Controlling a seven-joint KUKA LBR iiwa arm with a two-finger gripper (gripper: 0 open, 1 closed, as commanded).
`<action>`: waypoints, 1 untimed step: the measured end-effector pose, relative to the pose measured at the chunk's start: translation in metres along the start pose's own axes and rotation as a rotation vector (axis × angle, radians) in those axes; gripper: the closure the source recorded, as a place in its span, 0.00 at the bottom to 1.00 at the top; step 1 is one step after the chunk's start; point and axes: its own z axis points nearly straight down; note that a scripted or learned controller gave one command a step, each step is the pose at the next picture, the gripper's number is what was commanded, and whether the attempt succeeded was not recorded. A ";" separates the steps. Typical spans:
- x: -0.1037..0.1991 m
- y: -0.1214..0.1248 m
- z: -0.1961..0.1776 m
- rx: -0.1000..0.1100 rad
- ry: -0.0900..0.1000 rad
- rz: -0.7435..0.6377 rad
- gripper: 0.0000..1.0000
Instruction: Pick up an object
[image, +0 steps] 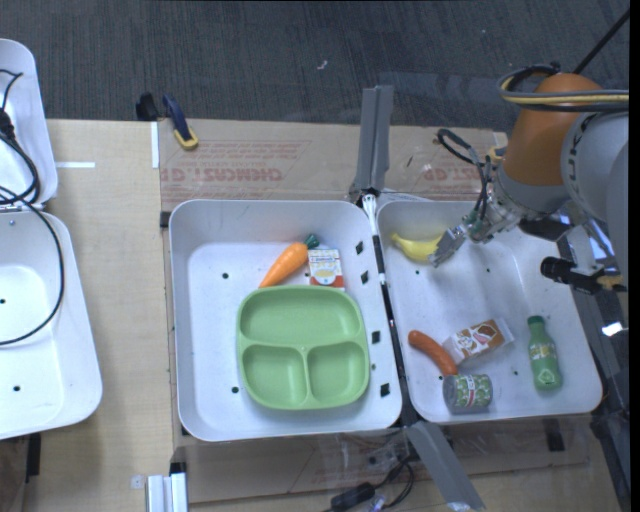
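We have the pincer (447, 245) low at the banana (415, 245), which lies in the right bin's (560, 400) far corner by the divider. Approach looks angled to clear the wall (our guess). Can't tell the pincer's state.

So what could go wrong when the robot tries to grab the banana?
1. The banana lies close to the far left corner of the right bin, so the gripper might bump the bin wall instead of closing around it.
2. The banana is curved and smooth, so it may slip out or get pushed away.
3. The gripper sits at one end of the banana, so a lift there may let it tip and drop.
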 end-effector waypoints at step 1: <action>-0.007 -0.003 0.008 -0.001 0.000 -0.090 0.00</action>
